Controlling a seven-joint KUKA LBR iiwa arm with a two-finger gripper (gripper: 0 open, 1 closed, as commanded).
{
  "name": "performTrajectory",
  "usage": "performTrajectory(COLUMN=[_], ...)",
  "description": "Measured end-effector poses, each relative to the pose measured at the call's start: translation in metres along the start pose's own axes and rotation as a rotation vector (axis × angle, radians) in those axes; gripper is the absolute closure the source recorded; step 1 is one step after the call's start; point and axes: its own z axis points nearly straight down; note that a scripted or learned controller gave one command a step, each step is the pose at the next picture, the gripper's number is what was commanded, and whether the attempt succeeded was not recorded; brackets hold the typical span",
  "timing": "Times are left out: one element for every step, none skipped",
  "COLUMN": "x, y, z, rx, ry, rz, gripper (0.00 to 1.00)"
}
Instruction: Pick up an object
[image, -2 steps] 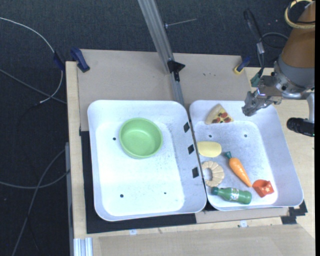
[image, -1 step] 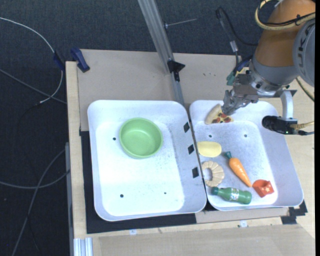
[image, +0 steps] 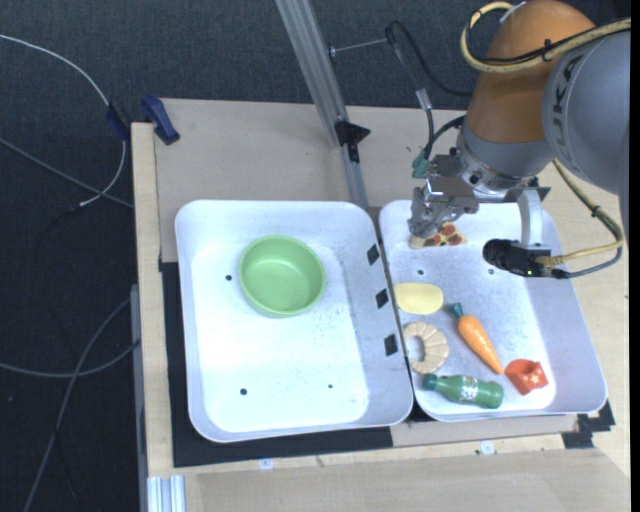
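Beside the hand (image: 437, 222): potato (image: 418, 297), carrot (image: 478, 341), bottle (image: 463, 389).

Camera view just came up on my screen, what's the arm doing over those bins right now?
The grey arm's gripper is lowered at the far end of the right white bin, directly over a small flat red-and-yellow item. Whether it has hold of it cannot be told. The pale yellow oval piece, ridged beige ring, orange toy carrot, green toy bottle and small red piece lie untouched nearer the camera. A light green bowl sits in the left white bin.
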Motion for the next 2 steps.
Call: performTrajectory(x=[0.05,0.098], y=[0.004,0.007], z=[0.012,0.001], rx=[0.001,-0.01], ry=[-0.001,-0.002], rz=[0.001,0.0], gripper=[1.0,1.0])
